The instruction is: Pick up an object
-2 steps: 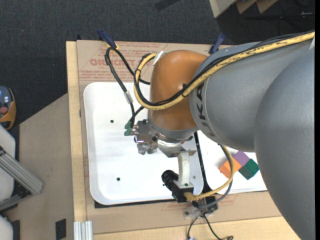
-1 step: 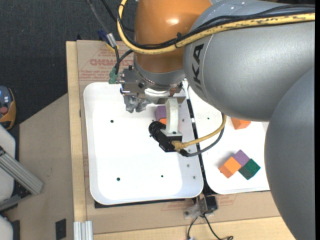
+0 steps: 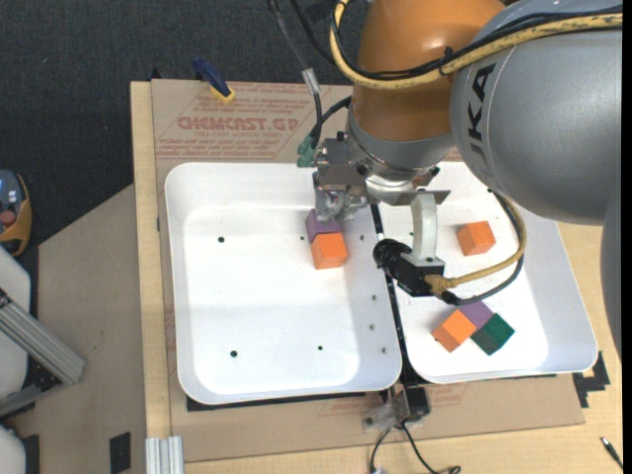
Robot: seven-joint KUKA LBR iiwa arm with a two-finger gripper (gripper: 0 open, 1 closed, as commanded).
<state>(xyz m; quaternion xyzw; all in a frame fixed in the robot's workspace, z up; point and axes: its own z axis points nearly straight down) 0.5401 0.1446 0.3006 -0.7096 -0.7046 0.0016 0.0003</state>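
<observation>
Looming nearest, the grey arm (image 3: pixel 553 97) sets its hand (image 3: pixel 334 205), grip state untellable, over an orange cube (image 3: pixel 330 250), seemingly light, rigid, best pinched across flat sides.

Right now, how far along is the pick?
Done: the gripper is down in the left bin, right above the orange block and the purple block beside it. In hand: nothing visibly held; both blocks sit on the bin floor. Left: grasp and lift. Four more blocks lie in the right bin.
</observation>
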